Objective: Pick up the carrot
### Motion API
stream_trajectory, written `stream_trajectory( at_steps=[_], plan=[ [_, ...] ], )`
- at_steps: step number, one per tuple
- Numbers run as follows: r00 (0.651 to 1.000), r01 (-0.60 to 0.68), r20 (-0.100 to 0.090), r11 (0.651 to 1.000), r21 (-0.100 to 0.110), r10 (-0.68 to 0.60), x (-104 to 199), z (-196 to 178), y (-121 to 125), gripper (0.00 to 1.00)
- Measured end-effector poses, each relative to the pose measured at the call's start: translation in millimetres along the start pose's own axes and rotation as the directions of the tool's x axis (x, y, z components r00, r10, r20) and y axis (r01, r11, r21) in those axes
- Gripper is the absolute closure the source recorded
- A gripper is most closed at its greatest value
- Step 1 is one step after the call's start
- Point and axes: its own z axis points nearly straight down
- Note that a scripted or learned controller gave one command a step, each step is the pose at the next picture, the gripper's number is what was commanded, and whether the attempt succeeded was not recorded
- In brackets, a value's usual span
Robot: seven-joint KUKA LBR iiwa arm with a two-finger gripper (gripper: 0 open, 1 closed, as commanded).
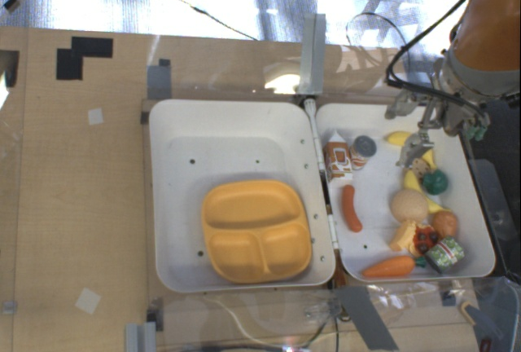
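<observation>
Carrot (389, 266) (right bin's near edge) well apart from claw (416, 151)

This looks like a lab where a robot is tested, not a home. The bench (73, 204) is plain light wood with black square marks (81, 55) and small bits of tape stuck on it. Two white bins (187, 130) sit side by side, held in place by grey metal brackets (312, 53). Loose cables (203, 12) run across the back. One bin holds toy food (411, 204), the other a yellow plastic tray (256, 230).
</observation>
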Motion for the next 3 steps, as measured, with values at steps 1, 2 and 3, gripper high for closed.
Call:
stream_trajectory(
  at_steps=[1, 2, 3],
  plan=[
    [0.986, -0.162, 0.031, 0.987, 0.002, 0.162, 11.5, 121.1, -12.0, 0.00],
    [0.965, -0.263, 0.006, 0.965, 0.000, 0.263, 71.9, 163.7, -49.6, 0.00],
    [0.917, -0.398, 0.010, 0.917, -0.001, 0.398, 113.5, 162.8, -13.9, 0.00]
  ],
)
